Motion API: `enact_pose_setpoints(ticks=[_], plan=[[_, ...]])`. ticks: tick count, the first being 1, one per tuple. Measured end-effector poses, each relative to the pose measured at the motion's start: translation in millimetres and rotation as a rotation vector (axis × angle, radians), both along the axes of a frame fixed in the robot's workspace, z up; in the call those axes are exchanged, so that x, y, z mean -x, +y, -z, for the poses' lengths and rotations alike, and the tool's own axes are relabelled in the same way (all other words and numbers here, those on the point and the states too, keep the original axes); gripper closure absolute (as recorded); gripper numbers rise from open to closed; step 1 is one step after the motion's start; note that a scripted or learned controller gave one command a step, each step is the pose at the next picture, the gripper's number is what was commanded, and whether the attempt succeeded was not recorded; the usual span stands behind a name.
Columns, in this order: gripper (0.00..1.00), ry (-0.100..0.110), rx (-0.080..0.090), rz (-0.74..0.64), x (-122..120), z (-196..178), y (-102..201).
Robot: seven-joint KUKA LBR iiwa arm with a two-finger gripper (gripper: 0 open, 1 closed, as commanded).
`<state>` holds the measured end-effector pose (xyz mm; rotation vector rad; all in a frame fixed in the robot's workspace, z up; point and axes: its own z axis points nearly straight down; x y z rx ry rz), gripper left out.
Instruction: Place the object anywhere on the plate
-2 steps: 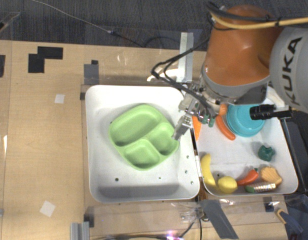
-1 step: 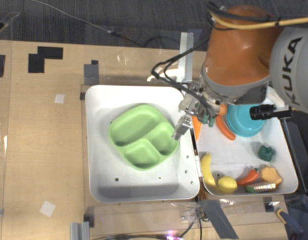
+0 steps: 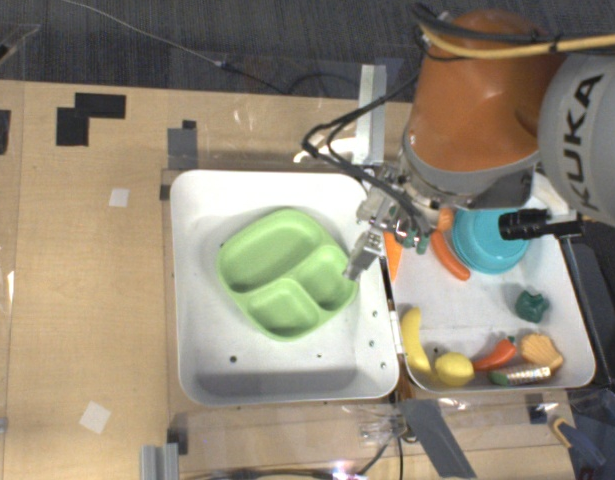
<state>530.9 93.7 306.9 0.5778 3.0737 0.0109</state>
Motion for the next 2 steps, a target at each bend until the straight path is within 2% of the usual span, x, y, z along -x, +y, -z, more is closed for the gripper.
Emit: enact_pose_setpoints(ticks=[2], plan=[[0.0, 0.0, 0.0, 0.0, 0.0, 0.0, 0.0]])
